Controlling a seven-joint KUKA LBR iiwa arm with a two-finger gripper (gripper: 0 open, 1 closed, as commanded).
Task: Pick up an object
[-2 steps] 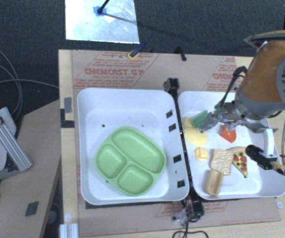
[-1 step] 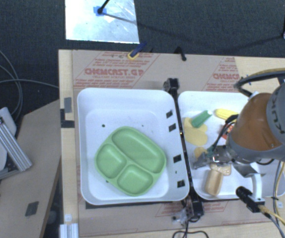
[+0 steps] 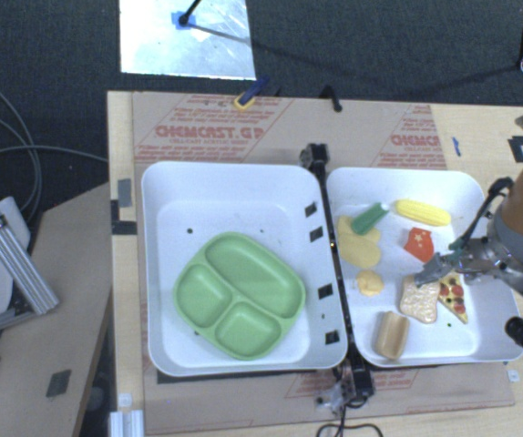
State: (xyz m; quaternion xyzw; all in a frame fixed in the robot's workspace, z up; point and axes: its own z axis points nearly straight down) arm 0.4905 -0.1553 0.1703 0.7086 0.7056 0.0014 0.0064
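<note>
my gripper (image 3: 436, 269) hangs over the toast (image 3: 419, 302) and pizza slice (image 3: 454, 297) in the right bin (image 3: 466, 188), can't tell its opening; I'd centre on 1 item first

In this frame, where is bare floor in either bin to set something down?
Left bin: a bare strip along its back wall, behind the green tray. Right bin: crowded mid-floor around the corn and pizza; only a small patch near its front right corner.

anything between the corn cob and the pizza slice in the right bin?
Yes, in the camera view: a red piece lies between the corn cob and the pizza slice, with the gripper just below it.
</note>
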